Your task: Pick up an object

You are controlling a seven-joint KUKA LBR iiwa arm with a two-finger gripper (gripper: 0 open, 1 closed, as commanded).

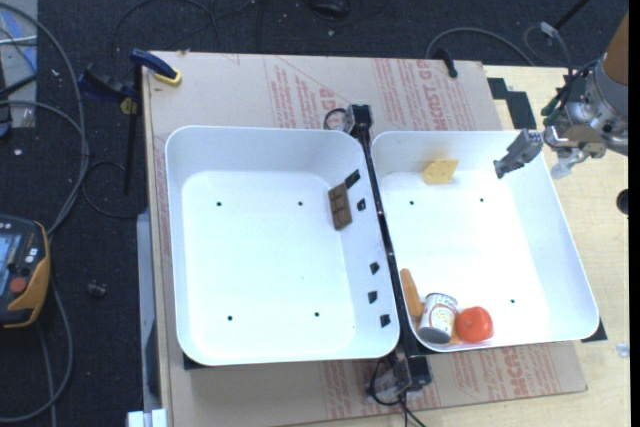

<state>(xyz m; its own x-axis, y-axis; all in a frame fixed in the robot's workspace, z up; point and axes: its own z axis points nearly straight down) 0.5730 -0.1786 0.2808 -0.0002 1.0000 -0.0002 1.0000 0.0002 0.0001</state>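
The right bin [560, 245] holds a yellow wedge [440, 172] near its far edge. At its near left corner lie an orange carrot-like stick [411, 293], a small tin can [437, 315] and a red tomato [475, 323], close together. A brown chocolate bar [341, 207] leans on the right wall of the left bin [200, 215]. My gripper [537, 159] hangs over the far right corner of the right bin, to the right of the yellow wedge. It is open, with nothing between its fingers.
A black divider strip [372, 215] runs between the two bins. Both stand on a cardboard sheet [300, 85]. Cables and a blue and yellow clamp [150, 67] lie beyond the bench's far left corner.
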